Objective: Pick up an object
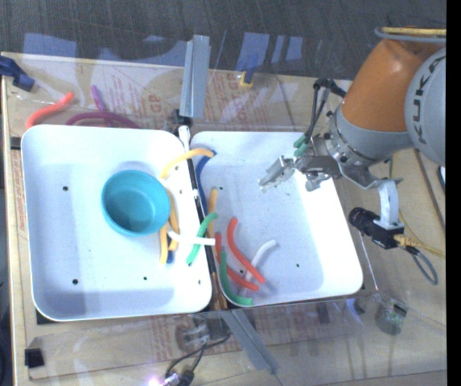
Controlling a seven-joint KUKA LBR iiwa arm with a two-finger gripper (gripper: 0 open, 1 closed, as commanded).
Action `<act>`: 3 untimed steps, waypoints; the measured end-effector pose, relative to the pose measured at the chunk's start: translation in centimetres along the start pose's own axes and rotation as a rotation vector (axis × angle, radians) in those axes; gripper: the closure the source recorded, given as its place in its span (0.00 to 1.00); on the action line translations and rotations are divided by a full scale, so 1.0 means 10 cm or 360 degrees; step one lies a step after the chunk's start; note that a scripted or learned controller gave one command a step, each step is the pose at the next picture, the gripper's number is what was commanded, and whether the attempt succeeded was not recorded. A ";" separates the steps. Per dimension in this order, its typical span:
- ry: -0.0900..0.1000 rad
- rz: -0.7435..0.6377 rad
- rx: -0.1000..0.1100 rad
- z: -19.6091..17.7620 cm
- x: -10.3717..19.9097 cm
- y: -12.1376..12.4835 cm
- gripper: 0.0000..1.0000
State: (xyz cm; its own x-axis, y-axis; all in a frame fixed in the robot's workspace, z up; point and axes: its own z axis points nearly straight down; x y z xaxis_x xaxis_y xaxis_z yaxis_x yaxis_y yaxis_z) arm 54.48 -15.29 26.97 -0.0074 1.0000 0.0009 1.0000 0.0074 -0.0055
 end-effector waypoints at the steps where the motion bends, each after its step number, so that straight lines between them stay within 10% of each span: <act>1: -0.0017 -0.0040 -0.0012 1.48 0.40 0.03 0.00; 2: -0.0004 -0.0221 -0.0018 1.74 0.17 -0.11 0.00; 3: -0.0004 -0.0232 -0.0013 1.64 0.17 -0.12 1.00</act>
State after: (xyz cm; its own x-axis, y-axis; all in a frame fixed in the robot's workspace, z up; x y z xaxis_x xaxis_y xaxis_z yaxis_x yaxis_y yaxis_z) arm 53.21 -13.56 10.54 -0.1523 0.9883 -0.0017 0.9883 0.1523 0.0027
